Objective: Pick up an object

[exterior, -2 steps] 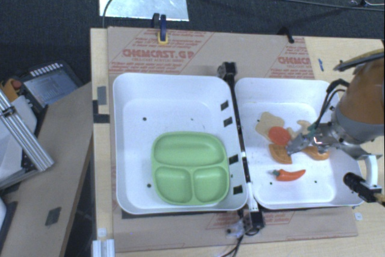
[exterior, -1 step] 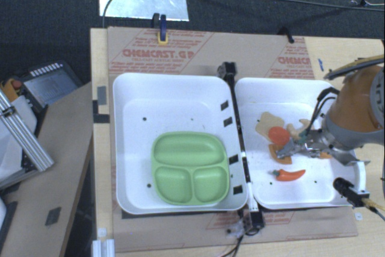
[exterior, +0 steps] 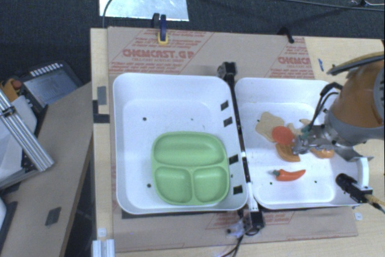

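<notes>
**Gripper down in right bin, on the food pile**

Arm (exterior: 361,102) comes in from the right, orange band above the wrist. Gripper (exterior: 299,145) sits low in the right bin (exterior: 283,90), tips at the right edge of a small cluster of toy food. Finger state: cannot tell, the tips are too small and blurred against the clutter. Nothing is visibly between them.

Relative to the gripper:
- Red piece (exterior: 281,133): just left, touching or nearly touching the tips. Lies on top of the tan piece.
- Tan piece (exterior: 266,125): left and slightly up-frame, flat on the bin floor, partly under the red one.
- Orange slice (exterior: 289,156): just below-left, close to the tips; contact unclear.
- Second orange bit (exterior: 323,153): just right, under the wrist body, partly hidden.
- Chili (exterior: 290,175): below, apart from the cluster, lying flat on its own near the bin's front wall.
- Green tray (exterior: 190,167): well to the left, in the left bin (exterior: 168,96), three compartments, sitting toward the front.

All objects rest on bin floors; none is lifted.
</notes>
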`<state>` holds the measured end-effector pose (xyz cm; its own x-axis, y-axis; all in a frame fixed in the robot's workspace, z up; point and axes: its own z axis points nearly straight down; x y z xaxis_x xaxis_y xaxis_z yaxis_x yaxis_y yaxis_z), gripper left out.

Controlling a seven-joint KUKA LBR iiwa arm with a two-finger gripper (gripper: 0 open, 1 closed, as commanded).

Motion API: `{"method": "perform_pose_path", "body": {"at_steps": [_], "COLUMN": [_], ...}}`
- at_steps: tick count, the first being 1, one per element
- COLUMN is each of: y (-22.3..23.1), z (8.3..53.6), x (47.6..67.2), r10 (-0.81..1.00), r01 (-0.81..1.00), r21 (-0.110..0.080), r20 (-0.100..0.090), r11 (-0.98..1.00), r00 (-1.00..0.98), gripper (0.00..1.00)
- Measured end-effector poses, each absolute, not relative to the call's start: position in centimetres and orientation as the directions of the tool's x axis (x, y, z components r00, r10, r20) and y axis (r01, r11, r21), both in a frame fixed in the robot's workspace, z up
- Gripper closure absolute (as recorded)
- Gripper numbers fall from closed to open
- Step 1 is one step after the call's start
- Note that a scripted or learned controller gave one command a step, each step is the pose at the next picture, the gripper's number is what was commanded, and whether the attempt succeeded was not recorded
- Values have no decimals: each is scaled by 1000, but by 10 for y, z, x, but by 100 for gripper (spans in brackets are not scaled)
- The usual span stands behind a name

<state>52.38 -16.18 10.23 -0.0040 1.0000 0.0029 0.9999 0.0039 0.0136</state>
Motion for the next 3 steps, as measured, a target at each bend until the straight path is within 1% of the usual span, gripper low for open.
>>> {"method": "perform_pose_path", "body": {"at_steps": [1,2,3], "y": [-157,-151,-151], "z": [150,197,251], "x": [532,530,532], "r10": [1000,1000,1000], "r01": [1000,1000,1000], "r21": [6,6,8], "r20": [-2,-2,-2], "r11": [5,5,6], "r00": [-5,-5,-6], "gripper": [100,100,100]}}
